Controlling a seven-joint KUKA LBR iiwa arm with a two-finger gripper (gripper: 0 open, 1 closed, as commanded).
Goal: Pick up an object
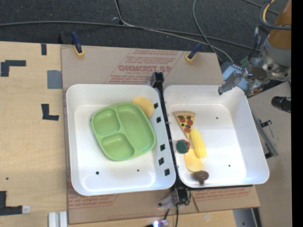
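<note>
Two shallow white plastic bins side by side on a cardboard-covered bench: left bin [80, 126] and right bin [246, 136], meeting along a central divider.

In the left bin, two items: one light-green three-compartment plastic tray [123, 131], tilted, near the bin's centre; one pale yellow rounded toy piece [144, 105] at the tray's 1 o'clock, touching its rim and partly hidden by it.

In the right bin, five items, clustered along the bin's 9 o'clock side near the divider: one toy pizza slice with red dots [184, 120], farthest toward 12 o'clock; one yellow toy corn cob [198, 143] just beside it at 5 o'clock; one small dark-green round piece [182, 146] touching the cob at its 9 o'clock; one flat pale yellow disc [192, 163] under the cob's lower end; one small brown mushroom-like piece [201, 176] at the disc's 5 o'clock, near the bin's rim.

One grey arm with orange band, entering at the view's 2 o'clock. One two-finger gripper [226, 86] over the right bin's 1 o'clock corner, well apart from all five items, with nothing between the fingers; whether apart or together, impossible to tell.

Two clamps with blue handles at the cardboard's far edge.
</note>
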